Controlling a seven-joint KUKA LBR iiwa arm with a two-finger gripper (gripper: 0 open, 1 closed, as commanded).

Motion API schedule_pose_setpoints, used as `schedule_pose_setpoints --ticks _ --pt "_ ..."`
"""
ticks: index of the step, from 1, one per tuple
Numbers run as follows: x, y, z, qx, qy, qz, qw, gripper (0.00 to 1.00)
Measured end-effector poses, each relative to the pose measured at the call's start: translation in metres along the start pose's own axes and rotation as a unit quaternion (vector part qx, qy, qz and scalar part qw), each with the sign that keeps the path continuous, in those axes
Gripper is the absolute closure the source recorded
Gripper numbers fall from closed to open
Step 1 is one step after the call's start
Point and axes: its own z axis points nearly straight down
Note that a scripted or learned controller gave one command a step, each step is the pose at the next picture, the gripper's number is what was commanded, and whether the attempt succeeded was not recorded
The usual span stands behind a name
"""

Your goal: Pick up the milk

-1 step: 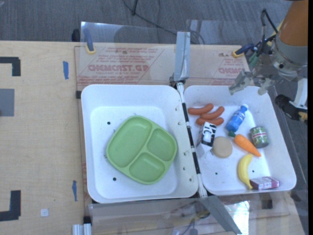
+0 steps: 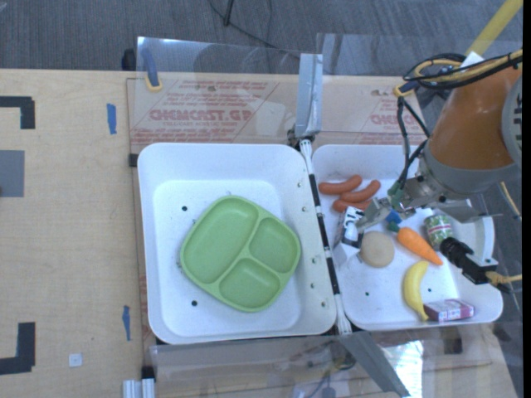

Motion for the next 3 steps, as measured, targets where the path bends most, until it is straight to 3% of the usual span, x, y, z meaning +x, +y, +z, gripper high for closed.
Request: schedule_pose_setpoints --ticks 1,2,3 --pt "-0.018 0.018 0.073 -0.014 -0.003 -0.028 0.9995 0.00" --pt "-0.019 0.021 0.059 -0.019 -0.003 -0.027 0.9995 1.00" --pt "-0.019 0.020 0.060 -0.018 -0.004 -0.027 0.9995 0.00"
